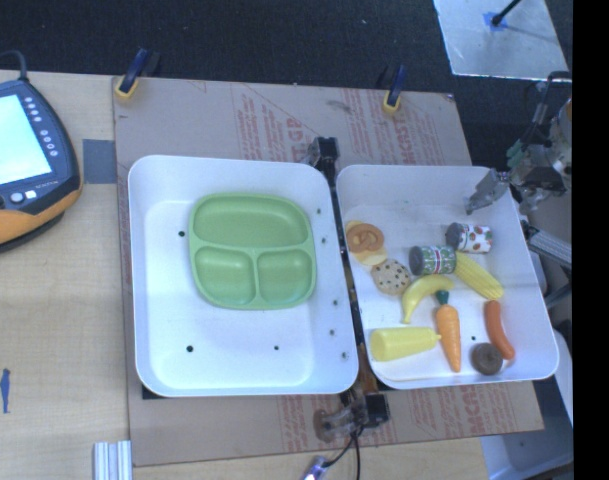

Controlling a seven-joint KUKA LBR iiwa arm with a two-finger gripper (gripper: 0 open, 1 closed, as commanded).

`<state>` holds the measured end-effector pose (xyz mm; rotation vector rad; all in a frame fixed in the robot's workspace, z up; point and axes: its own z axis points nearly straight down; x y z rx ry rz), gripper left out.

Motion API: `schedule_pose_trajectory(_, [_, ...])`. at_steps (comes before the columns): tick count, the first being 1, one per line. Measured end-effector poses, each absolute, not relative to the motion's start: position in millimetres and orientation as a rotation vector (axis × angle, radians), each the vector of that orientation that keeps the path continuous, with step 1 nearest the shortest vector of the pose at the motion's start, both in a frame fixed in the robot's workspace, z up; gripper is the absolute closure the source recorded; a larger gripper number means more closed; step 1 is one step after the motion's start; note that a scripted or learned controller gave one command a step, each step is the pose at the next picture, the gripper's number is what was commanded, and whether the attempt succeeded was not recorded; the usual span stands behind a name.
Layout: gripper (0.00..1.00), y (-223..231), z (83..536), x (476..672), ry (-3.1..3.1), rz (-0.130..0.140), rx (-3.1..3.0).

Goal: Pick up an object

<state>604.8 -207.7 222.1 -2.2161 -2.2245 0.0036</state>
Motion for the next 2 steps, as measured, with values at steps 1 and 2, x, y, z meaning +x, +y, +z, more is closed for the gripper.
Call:
schedule_pose_trajectory(1, [0.00,-211.5,105.6,615.8,-2.224,0.003,-2.216])
schedule_pose_trajectory(2, [0.00,-196.4,91.3,533.7,-2.226,0.005,-2.212])
